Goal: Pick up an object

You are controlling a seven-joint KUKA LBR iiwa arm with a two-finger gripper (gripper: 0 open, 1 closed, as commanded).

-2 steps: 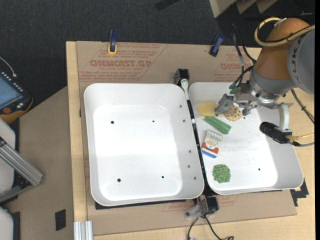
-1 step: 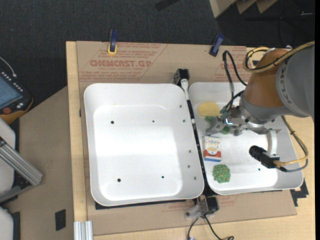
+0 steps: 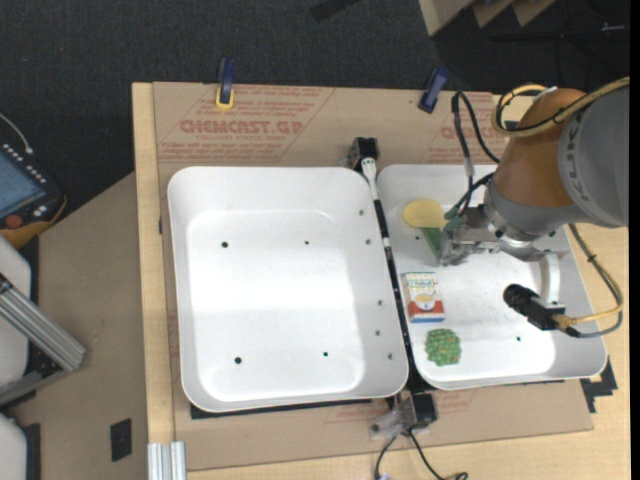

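The right bin (image 3: 500, 368) holds a yellow rounded piece (image 3: 422, 212) at its far left. A green piece (image 3: 433, 239) lies just below it, a small white, red and blue box (image 3: 424, 298) sits further forward, and a bumpy green ball (image 3: 443, 346) rests near the front. My gripper (image 3: 455, 240) is low in the right bin, right beside the green piece and just right of the yellow one. The grey and orange wrist (image 3: 535, 183) hides much of the gripper from above.
The left bin (image 3: 200, 298) lies beside the right one, and a black divider rail (image 3: 385, 258) runs between them. A black cable fitting (image 3: 530, 306) hangs off the arm over the right bin. Clamps (image 3: 226, 86) hold the cardboard base at the back.
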